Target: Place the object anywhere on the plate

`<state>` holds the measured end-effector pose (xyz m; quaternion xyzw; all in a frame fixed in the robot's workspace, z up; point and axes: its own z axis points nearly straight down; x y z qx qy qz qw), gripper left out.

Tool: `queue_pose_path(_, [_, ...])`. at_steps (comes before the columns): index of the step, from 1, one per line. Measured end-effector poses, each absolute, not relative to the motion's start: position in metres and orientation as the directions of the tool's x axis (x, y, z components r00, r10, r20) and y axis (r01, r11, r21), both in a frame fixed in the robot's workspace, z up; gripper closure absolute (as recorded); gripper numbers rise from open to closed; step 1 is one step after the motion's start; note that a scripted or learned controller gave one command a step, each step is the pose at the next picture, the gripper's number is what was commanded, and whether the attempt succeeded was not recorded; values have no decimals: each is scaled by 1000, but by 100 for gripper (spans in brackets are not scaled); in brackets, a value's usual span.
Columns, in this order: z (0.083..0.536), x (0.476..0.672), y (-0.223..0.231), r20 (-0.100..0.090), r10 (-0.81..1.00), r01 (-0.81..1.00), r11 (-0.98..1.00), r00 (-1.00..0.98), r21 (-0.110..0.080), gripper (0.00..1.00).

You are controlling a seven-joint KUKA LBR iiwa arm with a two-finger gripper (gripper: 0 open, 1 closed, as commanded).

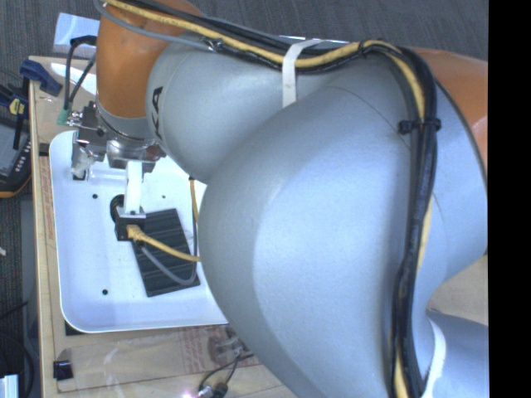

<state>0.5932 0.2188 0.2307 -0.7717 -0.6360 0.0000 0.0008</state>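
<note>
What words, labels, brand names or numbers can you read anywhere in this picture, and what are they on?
No text can be read.
A small dark mark on the grey arm near its orange band is too small and blurred to read.
The white bin, the dark ribbed block in it, and the paper sheet at the bench's far corner carry no legible writing.
</note>
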Motion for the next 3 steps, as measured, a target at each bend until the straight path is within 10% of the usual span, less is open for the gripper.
queue_pose_path(2, [112,480,217,-5,937,937,-349,349,-7,0])
queue_pose_path(3, [170,475,218,-2,917,917,-399,399,-4,0])
